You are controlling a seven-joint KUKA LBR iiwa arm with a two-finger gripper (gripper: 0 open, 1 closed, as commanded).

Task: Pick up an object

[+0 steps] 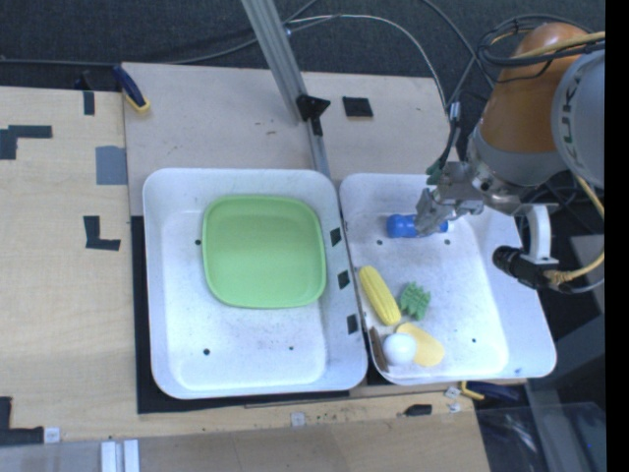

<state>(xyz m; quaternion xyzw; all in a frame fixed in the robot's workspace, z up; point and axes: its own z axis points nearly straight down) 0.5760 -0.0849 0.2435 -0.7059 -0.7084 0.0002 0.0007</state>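
Two white bins [157,264], one green plate [263,252], one blue object [401,226], one yellow corn [378,295], one green toy [415,301], one white ball [400,347], one yellow piece [427,346].

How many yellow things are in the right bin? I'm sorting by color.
2. A corn cob lies near the bin's left wall, and a flat yellow piece sits at the front beside a white egg. Part of it may be hidden.
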